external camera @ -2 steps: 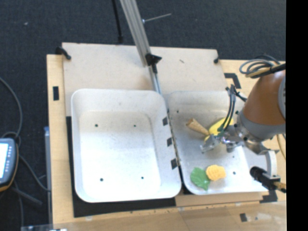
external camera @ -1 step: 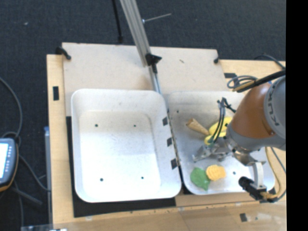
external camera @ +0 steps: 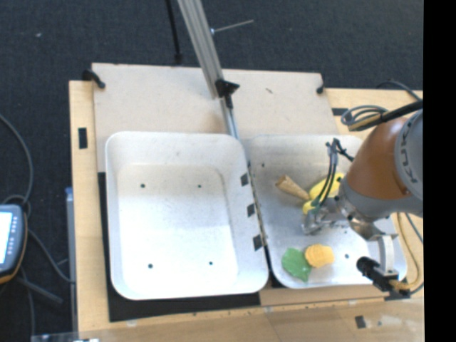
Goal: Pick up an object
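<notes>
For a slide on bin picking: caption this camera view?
Grey arm's hand lowered into right white bin among yellow, green and tan objects.

Arm [external camera: 388,166] enters from the right edge, grey housing with the orange band facing the camera, wrist angled down and leftward. Gripper [external camera: 312,223] sits low at the end of the wrist; finger spacing not resolvable at this slant.

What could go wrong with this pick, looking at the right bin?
The pincer hangs low over the right bin, close to the yellow object, so it may just nudge it. The tan piece touches that object and could be dragged along. The arm's bulk hides part of the bin.
</notes>
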{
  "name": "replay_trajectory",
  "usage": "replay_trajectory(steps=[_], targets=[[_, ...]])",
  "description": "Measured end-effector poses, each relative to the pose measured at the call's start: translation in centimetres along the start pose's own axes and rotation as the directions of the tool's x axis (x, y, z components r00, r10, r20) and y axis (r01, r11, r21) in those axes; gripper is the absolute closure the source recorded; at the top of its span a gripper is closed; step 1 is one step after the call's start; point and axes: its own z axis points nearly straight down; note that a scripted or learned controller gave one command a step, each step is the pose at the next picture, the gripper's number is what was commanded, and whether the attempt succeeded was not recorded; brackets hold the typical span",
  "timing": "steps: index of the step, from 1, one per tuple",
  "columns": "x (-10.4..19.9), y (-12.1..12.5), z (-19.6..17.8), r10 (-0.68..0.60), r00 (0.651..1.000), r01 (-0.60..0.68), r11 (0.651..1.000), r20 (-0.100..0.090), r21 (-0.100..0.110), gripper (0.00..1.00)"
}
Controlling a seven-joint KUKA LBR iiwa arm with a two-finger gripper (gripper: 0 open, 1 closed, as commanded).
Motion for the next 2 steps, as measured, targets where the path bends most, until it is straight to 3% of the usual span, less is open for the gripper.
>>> replay_trajectory(steps=[2], targets=[[-0.2,-0.1,-11.8,-0.011,1.0,0.011,1.0,0.002,-0.004,1.0]])
